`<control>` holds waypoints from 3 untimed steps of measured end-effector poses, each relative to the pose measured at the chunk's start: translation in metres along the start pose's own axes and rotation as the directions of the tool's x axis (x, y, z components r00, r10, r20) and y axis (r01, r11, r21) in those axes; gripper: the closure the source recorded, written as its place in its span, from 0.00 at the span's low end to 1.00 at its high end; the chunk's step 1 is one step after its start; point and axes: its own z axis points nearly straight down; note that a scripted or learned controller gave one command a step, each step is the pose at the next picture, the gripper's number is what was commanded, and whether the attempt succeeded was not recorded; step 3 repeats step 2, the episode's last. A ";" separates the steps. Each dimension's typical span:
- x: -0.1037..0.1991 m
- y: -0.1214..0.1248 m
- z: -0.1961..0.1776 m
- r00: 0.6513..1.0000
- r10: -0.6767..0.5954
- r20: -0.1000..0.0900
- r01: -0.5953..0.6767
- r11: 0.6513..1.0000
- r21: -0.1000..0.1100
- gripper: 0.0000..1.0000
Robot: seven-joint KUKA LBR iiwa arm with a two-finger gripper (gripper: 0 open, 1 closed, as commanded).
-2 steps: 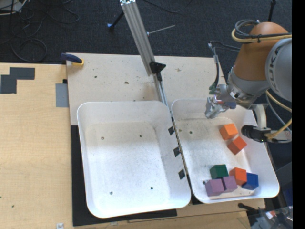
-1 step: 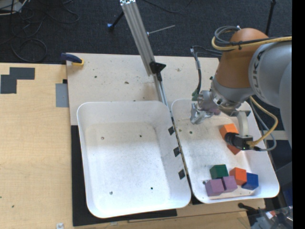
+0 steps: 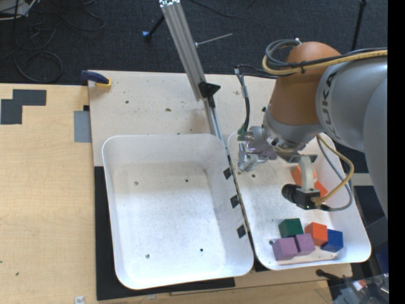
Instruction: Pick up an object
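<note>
On the table the right bin [image 3: 361,249] contains a green block [image 3: 291,227], two purple blocks [image 3: 293,246], an orange block [image 3: 319,232] and a blue block [image 3: 334,240] near its front corner, while the end effector [image 3: 248,159], whose opening I cannot tell, hangs over this bin's left edge.

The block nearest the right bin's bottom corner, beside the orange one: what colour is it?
Blue. The block shows clearly in the camera view.

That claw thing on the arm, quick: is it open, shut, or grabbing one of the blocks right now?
Gripper: cannot be told from this view. It sits above the right bin, near its left wall, apart from the blocks, with nothing seen in it.
</note>
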 end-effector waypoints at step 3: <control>0.100 -0.035 -0.003 1.000 -0.001 0.000 0.001 1.000 0.002 1.00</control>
